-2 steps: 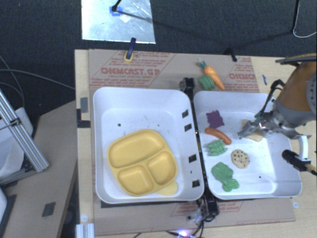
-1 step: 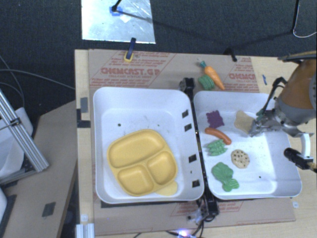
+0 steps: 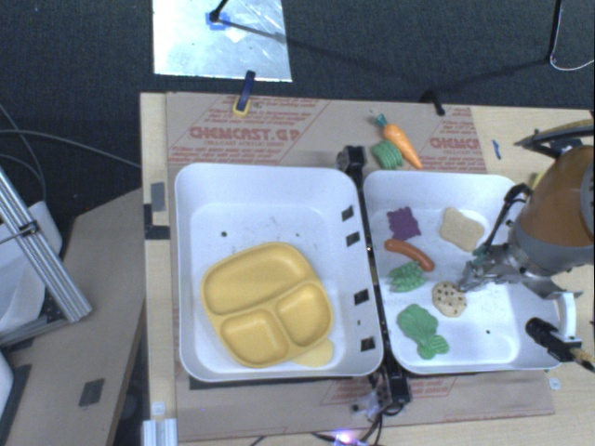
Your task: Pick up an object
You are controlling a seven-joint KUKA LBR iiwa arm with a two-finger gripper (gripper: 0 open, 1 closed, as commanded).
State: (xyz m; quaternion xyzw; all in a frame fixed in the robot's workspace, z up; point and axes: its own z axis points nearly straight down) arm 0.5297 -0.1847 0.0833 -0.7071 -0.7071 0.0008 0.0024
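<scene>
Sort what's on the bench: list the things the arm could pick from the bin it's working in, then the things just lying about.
In play, right bin: hand, cookie, sausage, purple piece, beige piece, small green piece, larger green piece.

Lying about: yellow divided tray in the left bin, carrot on the cardboard.

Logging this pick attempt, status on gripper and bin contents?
Gripper low in right bin, just above cookie; nothing seen between fingers. Sausage, green pieces close left. Yellow tray in left bin.
</scene>
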